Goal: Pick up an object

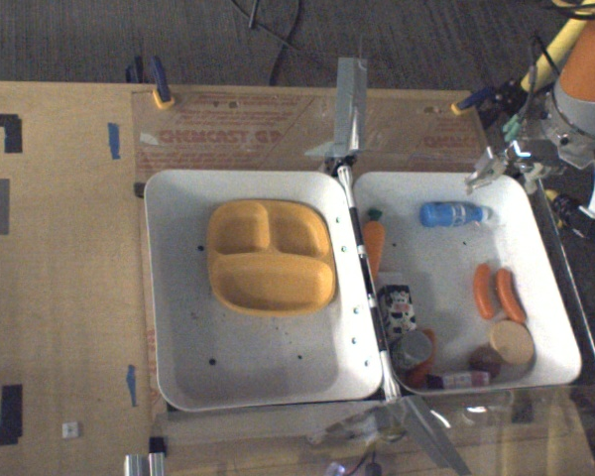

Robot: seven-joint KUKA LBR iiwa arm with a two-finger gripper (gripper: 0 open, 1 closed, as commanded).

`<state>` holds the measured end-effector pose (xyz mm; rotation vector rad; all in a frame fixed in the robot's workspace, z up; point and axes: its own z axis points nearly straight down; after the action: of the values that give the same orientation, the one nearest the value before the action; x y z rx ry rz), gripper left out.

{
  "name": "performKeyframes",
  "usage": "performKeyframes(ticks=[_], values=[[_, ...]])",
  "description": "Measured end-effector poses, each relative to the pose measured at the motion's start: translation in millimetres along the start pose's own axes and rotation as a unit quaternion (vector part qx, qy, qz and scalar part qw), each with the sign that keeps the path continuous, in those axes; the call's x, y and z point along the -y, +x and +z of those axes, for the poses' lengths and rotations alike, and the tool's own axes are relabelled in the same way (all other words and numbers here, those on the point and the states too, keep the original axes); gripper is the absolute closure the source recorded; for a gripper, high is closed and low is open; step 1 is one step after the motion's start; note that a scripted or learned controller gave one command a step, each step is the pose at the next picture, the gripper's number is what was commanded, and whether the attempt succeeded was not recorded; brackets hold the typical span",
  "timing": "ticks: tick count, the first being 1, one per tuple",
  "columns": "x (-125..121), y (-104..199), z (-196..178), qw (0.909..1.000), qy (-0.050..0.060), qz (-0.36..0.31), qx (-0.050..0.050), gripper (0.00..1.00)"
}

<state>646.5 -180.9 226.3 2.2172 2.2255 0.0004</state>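
Observation:
My gripper (498, 167) hangs over the far right corner of the right bin (545, 266), its fingers spread open with nothing between them. Just left of it and slightly nearer lies a blue bottle (453, 213) on its side. An orange carrot (374, 244) rests along the bin's left wall. Two orange sausages (499, 293) lie side by side to the right. At the near side sit a cow-patterned carton (398, 310), a grey can (414, 348), a tan round lid (511, 343) and a pink stick-like item (463, 378).
The left bin (178, 345) holds a yellow divided plate (271, 256). A metal divider rail (362, 266) runs between the bins. Cardboard and blue clamps line the far side, and cables trail near the arm at the upper right.

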Motion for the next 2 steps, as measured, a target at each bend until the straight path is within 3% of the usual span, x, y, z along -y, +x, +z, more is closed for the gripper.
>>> performKeyframes(ticks=[1, 2], values=[[-22.1, -31.4, 110.4, 0.9999, -0.013, 0.002, 0.001, 0.0], [-24.8, -27.5, 99.0, 0.9999, -0.016, 0.0, -0.001, 1.0]])
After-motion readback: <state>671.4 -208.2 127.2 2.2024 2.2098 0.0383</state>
